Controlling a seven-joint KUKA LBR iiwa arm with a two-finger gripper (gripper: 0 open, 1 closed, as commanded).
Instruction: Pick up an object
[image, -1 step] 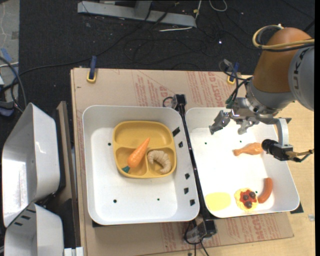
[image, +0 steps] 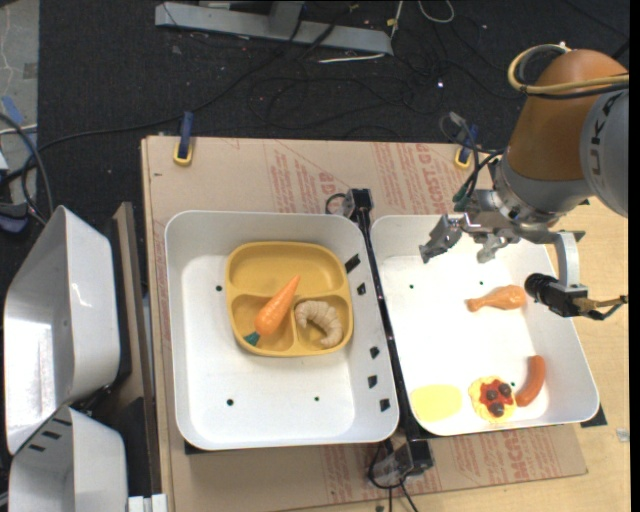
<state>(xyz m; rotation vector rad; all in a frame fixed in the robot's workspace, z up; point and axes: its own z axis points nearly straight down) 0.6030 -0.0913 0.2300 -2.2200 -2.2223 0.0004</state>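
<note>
Orange drumstick (image: 497, 298), a toy chicken leg, lies on its side on the floor of the white bin (image: 440, 330) under the tool (image: 457, 250). It is just below and to the right of the tool as the camera sees it, near the fingers but not touching them. The tool hangs over the far end of this bin with its two dark fingers spread apart and nothing between them; the white floor shows through the gap.

Further from the tool, along the bin's near edge, three more toys lie in a row. A flat yellow disc (image: 436, 402) sits almost straight below the tool. A small round tart (image: 492, 395) topped with red and dark pieces lies just beside the disc. A reddish sausage (image: 531, 380) leans at a slant touching or nearly touching the tart, farthest to the tool's right.

To the tool's left, past the divider between the bins, the second white bin (image: 290, 400) holds a yellow divided plate (image: 285, 265). A carrot (image: 277, 306) lies slantwise across the plate's dividing ridge, and a pale curled shrimp (image: 320, 322) rests in the compartment nearer the tool.

Both bins sit on a brown tabletop (image: 250, 170).
</note>
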